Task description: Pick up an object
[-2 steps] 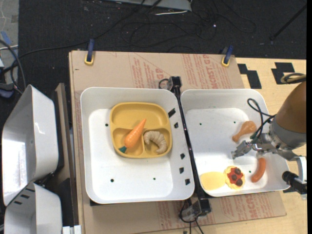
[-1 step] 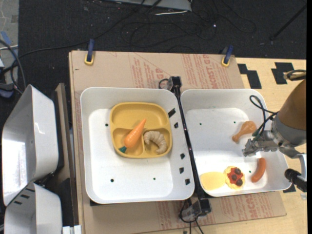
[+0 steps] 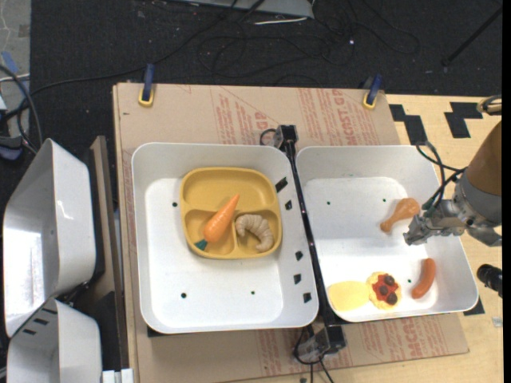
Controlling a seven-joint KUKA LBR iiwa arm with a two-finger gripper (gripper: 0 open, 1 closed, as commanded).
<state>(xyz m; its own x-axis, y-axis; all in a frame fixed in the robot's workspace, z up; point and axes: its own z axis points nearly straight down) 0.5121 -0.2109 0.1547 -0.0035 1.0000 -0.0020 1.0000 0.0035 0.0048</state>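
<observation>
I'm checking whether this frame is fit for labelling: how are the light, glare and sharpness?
Camera view: light is even and soft, shadows faint; the white bins' walls are bright but not blown out; the carrot and shrimp on the yellow divided plate look fairly sharp; the gripper near the chicken drumstick is soft, its fingers hard to make out.

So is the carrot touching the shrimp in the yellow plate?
Apart. The camera view shows the carrot and shrimp in neighbouring compartments of the yellow plate, a ridge between them.
</observation>
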